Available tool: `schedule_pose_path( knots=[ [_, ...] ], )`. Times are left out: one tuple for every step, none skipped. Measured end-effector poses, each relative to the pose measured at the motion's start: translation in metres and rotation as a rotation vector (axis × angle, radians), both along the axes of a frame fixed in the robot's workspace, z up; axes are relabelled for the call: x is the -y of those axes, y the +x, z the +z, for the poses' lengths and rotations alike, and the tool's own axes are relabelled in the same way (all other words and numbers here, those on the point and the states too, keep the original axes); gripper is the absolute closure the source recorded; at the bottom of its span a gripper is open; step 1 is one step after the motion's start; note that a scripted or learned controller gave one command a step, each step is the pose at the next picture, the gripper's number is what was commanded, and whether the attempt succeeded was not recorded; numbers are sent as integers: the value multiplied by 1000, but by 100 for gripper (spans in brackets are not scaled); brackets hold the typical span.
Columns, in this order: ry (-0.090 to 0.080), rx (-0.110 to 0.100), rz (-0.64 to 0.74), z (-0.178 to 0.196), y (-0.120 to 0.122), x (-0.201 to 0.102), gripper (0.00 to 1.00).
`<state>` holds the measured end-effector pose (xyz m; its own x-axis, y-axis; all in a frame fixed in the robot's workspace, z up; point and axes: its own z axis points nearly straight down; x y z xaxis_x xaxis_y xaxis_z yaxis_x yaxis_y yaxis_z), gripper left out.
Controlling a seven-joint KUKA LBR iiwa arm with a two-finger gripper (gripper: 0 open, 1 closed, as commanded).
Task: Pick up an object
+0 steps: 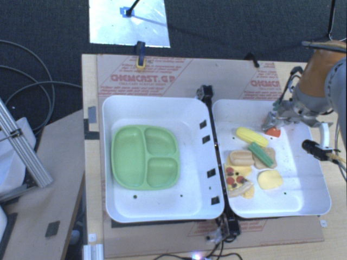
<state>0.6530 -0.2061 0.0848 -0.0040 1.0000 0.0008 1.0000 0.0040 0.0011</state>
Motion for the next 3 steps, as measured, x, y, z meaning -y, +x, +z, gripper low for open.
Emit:
schedule_pose_path(
  knots=[
    [6,-17,-1,0,11,0,100],
    [-3,-17,-1,0,13,-9,100],
    [7,-19,-3,0,13,-3,100]
  ],
)
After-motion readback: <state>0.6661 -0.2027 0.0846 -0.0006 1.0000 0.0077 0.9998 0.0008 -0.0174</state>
